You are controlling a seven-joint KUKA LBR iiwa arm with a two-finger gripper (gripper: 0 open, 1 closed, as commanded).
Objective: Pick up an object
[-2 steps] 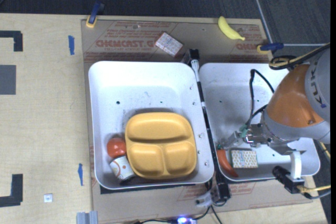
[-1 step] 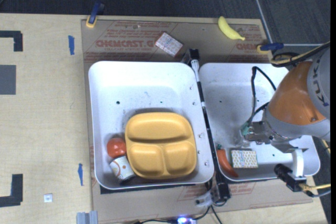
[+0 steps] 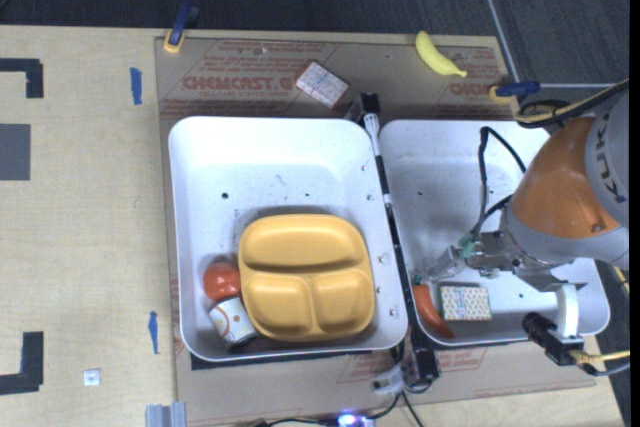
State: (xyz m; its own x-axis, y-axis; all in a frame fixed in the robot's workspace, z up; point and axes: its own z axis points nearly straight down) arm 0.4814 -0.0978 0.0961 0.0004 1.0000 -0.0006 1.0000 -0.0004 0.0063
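In the right bin (image 3: 400, 165), at its lower left corner, lie two things: a small flat rectangular packet (image 3: 465, 303) with a pale speckled face, and beneath and left of it a rounded orange-red piece (image 3: 428, 307) pressed against the bin's wall. The gripper (image 3: 462, 260) hangs just above the packet, at the end of the grey arm (image 3: 570, 185) with its glossy orange band, reaching in from the right of the frame; whether its fingers stand apart or together cannot be told, and nothing is seen held between them.

The left bin (image 3: 200, 155), smooth white plastic with rounded corners like its twin, holds a large yellow tray (image 3: 305, 275) of matte plastic, rounded-rectangular, with three moulded compartments. Tucked against the tray's lower left side are a round orange-red ball (image 3: 220, 280) and, below it, a small white cup-like thing with an orange mark (image 3: 232, 319).

Both bins sit on a brown cardboard sheet (image 3: 250, 75) printed with red letters, laid on the pale wooden table (image 3: 80, 215). On the cardboard above the bins lie one small patterned square packet (image 3: 321, 84) and one yellow banana-shaped toy (image 3: 438, 55) at upper right.
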